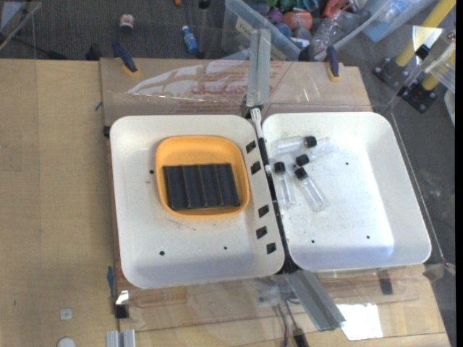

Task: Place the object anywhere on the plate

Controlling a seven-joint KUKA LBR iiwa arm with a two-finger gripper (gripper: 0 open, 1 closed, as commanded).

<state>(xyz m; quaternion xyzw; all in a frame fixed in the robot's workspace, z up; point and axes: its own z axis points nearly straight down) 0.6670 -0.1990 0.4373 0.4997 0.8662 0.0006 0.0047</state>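
An orange plate (168,156) lies in the left white bin (137,251). A dark ribbed rectangular object (201,186) rests flat on the plate, filling most of its middle. Several clear plastic vials with black caps (298,166) lie loose in the upper left part of the right white bin (362,215).
A row of black clips (262,208) runs along the divide between the two bins. A metal bar (258,71) stands behind the bins. A clear tub of colourful toys (311,6) sits at the back on the floor. Wooden bench surface surrounds the bins.
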